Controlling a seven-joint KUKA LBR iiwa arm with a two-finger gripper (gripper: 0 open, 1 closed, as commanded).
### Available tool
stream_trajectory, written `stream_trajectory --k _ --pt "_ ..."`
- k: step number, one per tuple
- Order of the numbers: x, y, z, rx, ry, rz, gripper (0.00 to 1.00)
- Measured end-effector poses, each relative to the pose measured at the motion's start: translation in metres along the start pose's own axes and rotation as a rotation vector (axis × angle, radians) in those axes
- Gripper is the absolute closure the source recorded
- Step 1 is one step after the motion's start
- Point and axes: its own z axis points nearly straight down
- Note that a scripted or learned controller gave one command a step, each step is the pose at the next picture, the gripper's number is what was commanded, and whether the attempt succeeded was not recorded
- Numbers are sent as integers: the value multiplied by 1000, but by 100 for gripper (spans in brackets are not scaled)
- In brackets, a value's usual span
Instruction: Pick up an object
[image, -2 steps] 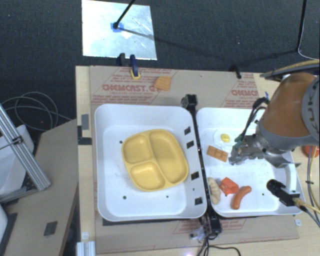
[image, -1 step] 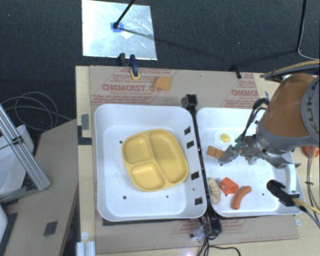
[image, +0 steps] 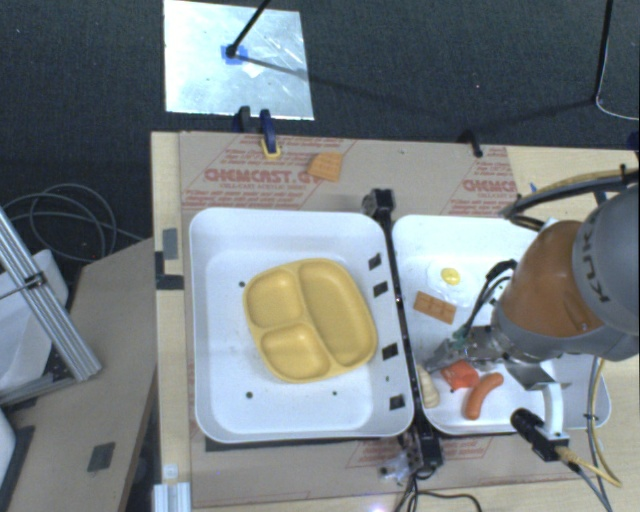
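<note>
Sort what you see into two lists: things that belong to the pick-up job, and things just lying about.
Job: gripper; red piece; sausage; fried egg; cracker; right bin.

Lying about: yellow tray; left bin; orange square; foil sheet.

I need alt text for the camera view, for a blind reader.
The gripper is low in the right bin, beside a red toy and a sausage. The left bin holds a yellow divided tray.
</note>
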Motion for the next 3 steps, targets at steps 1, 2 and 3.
stream_trajectory --k 1,2,3 --pt "43 30 -157 -12 2 -12 0" --pt "70 0 -185 0 3 -8 0" --pt "-53 13 -224 -2 -1 0 0"
